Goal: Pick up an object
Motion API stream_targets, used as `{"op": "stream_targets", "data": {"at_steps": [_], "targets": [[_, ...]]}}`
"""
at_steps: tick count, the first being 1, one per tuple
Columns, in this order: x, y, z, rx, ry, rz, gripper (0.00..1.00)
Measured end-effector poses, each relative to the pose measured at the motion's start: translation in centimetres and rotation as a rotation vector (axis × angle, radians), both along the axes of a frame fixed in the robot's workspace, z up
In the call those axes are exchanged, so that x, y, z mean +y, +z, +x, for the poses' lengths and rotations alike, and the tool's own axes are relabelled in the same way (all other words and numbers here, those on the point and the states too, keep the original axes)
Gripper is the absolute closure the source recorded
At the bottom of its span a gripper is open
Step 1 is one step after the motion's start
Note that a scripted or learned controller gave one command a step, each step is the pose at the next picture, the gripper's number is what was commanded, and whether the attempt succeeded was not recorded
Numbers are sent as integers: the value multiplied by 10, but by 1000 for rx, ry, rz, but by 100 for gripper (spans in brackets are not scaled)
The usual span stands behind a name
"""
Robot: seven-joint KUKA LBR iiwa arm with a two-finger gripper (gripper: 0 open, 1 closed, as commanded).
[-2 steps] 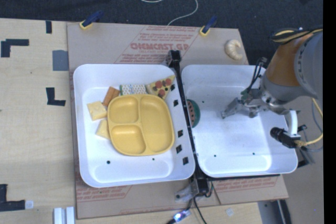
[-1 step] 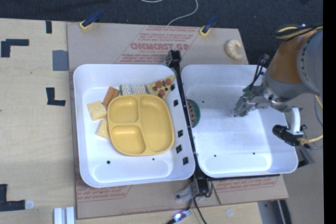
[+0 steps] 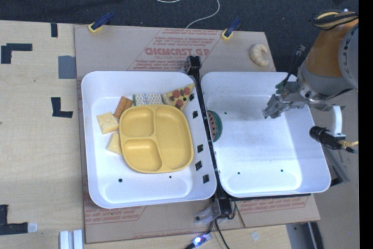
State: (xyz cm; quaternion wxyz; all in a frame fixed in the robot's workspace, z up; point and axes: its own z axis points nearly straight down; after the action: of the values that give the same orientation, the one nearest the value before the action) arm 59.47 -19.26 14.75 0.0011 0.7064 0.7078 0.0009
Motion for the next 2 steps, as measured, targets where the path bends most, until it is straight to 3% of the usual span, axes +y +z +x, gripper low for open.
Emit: {"op": "stream_targets", "data": {"at_steps": [1,2], "targets": [[1,63,4,-2,0,-1,100],[2,78,5,2,-1,0,100]]}}
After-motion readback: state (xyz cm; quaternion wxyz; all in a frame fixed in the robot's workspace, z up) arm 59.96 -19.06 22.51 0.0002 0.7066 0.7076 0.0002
